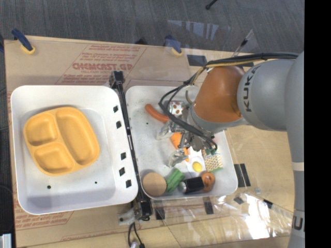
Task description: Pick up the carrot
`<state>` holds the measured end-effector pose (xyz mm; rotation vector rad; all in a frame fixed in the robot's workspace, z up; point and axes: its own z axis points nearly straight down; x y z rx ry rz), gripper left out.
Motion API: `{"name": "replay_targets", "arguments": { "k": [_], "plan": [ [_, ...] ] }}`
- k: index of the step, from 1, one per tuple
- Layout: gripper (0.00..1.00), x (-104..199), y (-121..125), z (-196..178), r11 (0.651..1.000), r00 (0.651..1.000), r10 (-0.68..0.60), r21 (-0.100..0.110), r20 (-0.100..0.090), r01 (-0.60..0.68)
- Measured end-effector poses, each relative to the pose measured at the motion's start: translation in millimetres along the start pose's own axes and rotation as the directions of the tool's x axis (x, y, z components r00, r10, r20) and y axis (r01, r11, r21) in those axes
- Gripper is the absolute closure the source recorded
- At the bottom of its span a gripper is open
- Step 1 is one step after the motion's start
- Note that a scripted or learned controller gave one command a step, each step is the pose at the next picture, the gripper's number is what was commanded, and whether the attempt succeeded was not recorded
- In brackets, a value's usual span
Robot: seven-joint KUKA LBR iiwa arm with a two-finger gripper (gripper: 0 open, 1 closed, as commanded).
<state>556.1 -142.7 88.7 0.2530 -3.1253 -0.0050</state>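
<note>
Where the grey arm [269, 94] with its orange band [220, 94] reaches in from the right, the tool [182, 150] hangs over the middle of the right bin [135, 138], one of two white bins on the cardboard-covered surface [77, 61]. Whether the tool is released or clenched cannot be told, since the wrist and cables hide its tip, and an orange piece [177, 138] right at it is too hidden to identify.

The carrot [156, 113], a single long orange one, lies up and to the left of the tool, near but apart from it, on the bin floor toward the far wall.

Just below the tool sits one fried egg toy [197, 166], and to its lower right one pale checkered piece [213, 161]. Farther below, along the near wall, five things stand in a row: one tan egg-shaped ball [153, 184], one green vegetable [175, 180], one black cylinder [194, 185] and one small orange fruit [208, 179]. One small spotted ball [177, 107] lies above the tool, close to the orange band.

Well to the left of the tool, the left bin [31, 190] holds one yellow plate [61, 139] with three compartments.
</note>
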Motion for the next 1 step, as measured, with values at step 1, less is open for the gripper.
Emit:
{"name": "replay_targets", "arguments": {
  "k": [1],
  "plan": [
    [1.0,-5.1,0.6,-14.8,1.0,1.0,-0.01,0.005,0.011,0.01]
  ]
}}
